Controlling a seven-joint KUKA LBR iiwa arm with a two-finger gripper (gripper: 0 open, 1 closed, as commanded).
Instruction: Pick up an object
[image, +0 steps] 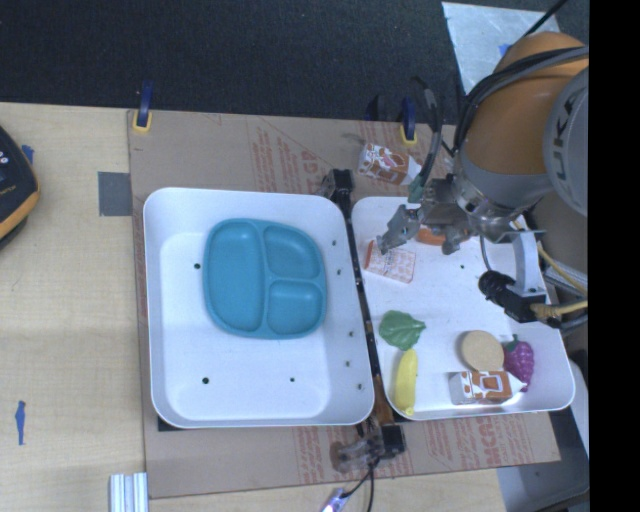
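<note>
The arm (520, 110), grey with its orange band, is reaching in from three o'clock and hanging over the far end of the right bin (440, 385). Its hand (425, 232) is pointing down toward the bin's upper left corner, with two dark fingers (397, 230) standing spread apart and nothing sitting between them, so the hand is open. Just beneath, at about seven o'clock from the fingers, a small white packet with red print (390, 262) is lying flat on the bin floor, and something orange (430, 237) is peeking out under the hand; I cannot tell what it is.

Toward six o'clock in the same bin, a green leaf-shaped toy (401, 329) is resting just above a yellow banana (405, 380). At the near right, a tan round piece (482, 350) is sitting beside a purple bunch of grapes (519, 360), with a small white and orange carton (484, 387) lying just below them.

The left bin (180, 390) is holding a blue divided plate (265, 278), lying flat toward its far side. Another printed packet (385, 163) is lying on the cardboard-covered worktop (250, 150) beyond the right bin, at twelve o'clock.
</note>
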